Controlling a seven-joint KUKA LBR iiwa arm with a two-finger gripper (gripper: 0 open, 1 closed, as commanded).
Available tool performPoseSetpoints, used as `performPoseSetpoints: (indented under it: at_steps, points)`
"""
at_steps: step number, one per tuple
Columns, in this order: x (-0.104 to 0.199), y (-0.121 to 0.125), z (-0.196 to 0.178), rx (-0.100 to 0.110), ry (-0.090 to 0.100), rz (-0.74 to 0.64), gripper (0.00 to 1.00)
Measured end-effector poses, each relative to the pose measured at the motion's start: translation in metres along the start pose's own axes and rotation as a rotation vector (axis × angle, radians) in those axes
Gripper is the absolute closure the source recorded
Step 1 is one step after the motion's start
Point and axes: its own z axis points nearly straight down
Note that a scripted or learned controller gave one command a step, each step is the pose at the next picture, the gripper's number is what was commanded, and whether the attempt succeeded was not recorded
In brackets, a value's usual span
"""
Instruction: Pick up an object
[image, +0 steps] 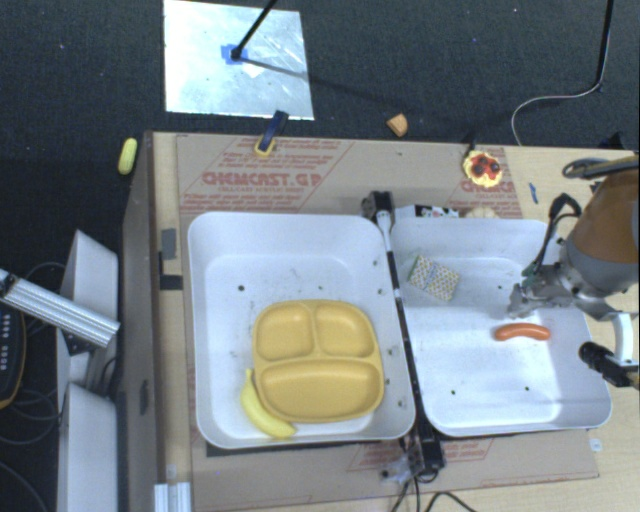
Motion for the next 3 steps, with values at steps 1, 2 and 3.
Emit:
performPoseSetpoints:
  at_steps: [1, 2, 3]
  points:
    - [0.0, -0.02, -0.038, 0.002, 0.0, 0.004, 1.0]
    - [0.0, -0.023, -0.064, 0.002, 0.001, 0.003, 1.0]
    - [0.0, -0.039, -0.106, 0.001, 0.0, 0.004, 1.0]
